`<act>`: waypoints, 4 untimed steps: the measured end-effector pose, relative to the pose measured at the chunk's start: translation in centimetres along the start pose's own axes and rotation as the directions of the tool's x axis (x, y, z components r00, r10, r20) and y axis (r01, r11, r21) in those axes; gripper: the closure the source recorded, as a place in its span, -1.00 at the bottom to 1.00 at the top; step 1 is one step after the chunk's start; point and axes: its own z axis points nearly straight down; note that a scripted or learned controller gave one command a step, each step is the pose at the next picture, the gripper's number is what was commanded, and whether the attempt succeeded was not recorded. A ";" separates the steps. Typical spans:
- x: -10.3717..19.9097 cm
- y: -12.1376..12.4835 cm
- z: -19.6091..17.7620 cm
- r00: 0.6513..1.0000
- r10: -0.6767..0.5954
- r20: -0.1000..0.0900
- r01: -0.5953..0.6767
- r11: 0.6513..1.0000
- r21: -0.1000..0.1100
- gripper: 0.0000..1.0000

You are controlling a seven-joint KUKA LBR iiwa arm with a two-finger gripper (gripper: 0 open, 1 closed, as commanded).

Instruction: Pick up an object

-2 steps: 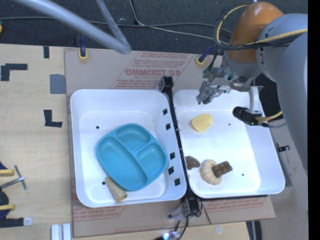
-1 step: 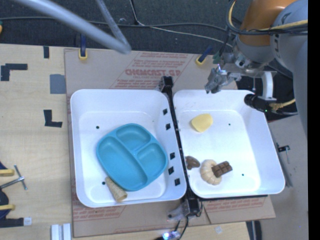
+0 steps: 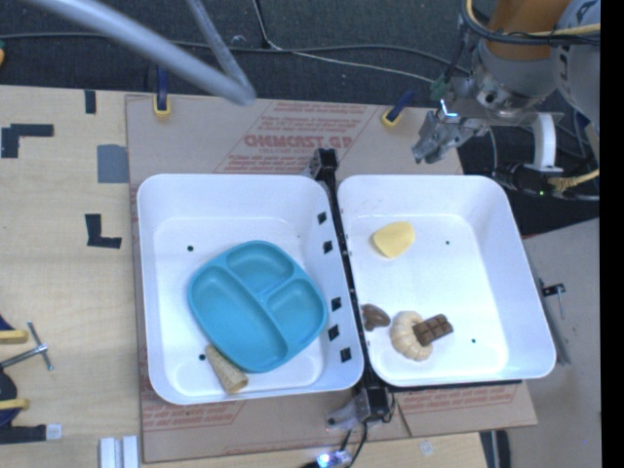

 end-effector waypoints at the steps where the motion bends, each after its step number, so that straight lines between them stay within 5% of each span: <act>1: 4.2 -2.0 0.7 1.000 0.000 0.000 0.000 1.000 0.005 1.00; 4: 17.2 -8.7 5.8 1.000 -0.001 0.000 0.001 1.000 0.006 1.00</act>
